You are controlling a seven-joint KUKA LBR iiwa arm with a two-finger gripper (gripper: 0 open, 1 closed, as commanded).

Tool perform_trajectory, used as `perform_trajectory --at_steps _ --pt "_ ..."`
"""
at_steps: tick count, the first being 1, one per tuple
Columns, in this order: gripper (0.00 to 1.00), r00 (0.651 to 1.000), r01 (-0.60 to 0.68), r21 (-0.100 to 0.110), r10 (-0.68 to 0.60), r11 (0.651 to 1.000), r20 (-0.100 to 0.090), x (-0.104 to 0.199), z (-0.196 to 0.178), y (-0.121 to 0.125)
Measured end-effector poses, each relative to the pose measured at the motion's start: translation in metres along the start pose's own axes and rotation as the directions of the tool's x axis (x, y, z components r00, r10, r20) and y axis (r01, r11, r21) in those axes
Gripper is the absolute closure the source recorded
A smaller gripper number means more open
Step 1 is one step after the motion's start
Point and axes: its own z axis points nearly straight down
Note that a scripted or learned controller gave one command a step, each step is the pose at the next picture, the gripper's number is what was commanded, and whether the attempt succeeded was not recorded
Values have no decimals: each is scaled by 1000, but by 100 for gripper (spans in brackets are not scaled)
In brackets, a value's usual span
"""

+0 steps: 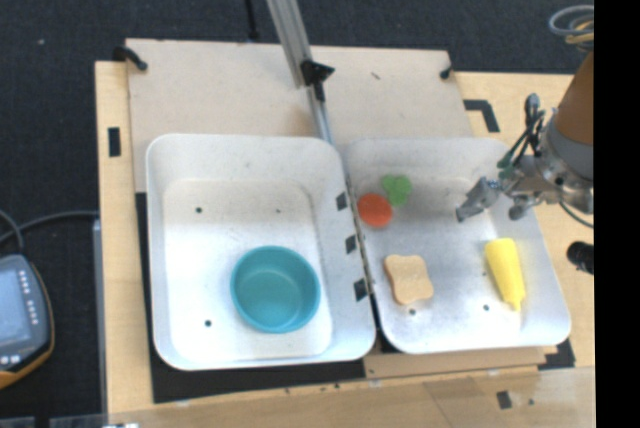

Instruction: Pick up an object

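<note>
The right bin [440, 336] holds several small items: a green piece [397, 188] with a red round piece [375, 210] touching it near the bin's left wall, a tan slice of toast [408, 278] toward the front, and a yellow corn-like piece [505, 271] at the right. A teal bowl [275, 288] stands upright in the left bin [180, 176]. My gripper [494, 204] hangs over the right bin's far right part, above and behind the yellow piece. It is open, with nothing between its fingers [470, 207].
A slanted metal pole [285, 6] crosses the back of the bench and ends between the two bins. A device with a screen [20, 311] lies off the bench at the left. Bare board lies behind the bins.
</note>
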Motion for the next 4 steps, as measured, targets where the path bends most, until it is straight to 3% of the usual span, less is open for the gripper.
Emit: perform_trajectory --at_steps 1,3,4 --pt "0 1000 -1 0 1 1000 0 0 0 0" --pt "0 1000 -4 1 4 1000 1 -1 102 3" --pt "0 1000 -4 3 4 1000 1 -1 132 3"
